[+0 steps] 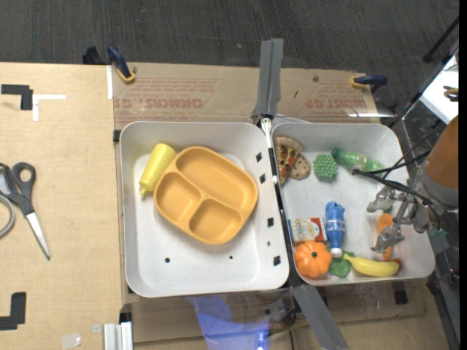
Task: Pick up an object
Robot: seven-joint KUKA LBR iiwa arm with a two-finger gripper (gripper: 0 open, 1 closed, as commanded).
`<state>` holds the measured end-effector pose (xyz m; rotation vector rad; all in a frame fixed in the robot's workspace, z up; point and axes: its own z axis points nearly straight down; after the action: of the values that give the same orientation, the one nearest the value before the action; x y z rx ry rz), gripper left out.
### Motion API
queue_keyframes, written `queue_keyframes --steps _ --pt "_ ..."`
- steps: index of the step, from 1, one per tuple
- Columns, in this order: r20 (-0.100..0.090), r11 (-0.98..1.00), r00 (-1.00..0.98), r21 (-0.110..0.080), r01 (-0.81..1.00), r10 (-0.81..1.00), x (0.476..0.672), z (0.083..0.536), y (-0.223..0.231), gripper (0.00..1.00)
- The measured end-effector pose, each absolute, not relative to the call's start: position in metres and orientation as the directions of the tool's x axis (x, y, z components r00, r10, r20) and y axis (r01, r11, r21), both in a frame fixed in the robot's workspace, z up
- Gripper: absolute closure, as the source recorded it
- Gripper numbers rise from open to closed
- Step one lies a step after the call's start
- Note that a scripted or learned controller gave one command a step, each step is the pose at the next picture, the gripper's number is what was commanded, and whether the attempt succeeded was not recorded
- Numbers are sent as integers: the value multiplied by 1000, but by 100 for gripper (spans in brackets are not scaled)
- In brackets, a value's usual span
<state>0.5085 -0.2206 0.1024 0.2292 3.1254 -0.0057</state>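
The worktop [58, 195] stretches far off to the claw's left, scissors [25, 203] lying on it. Two white bins sit side by side — the left bin [146, 268] holds an orange divided plate [206, 193] and a yellow bottle [156, 166]. The claw [390, 228] hangs low inside the right bin [365, 141], its fingers slightly parted around a small orange piece [384, 222] — whether it truly grips it I cannot tell. Just below it lies a banana [374, 266]; to its left a blue bottle [334, 224], a pumpkin [312, 259].
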Motion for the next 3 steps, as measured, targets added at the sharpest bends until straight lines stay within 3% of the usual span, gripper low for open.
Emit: queue_keyframes --steps 1,2,3 --pt "-12 990 -990 -5 144 144 510 112 -221 100" --pt "-12 990 -990 -5 144 143 510 112 -220 0" --pt "-16 990 -990 -7 142 142 511 122 -221 100"
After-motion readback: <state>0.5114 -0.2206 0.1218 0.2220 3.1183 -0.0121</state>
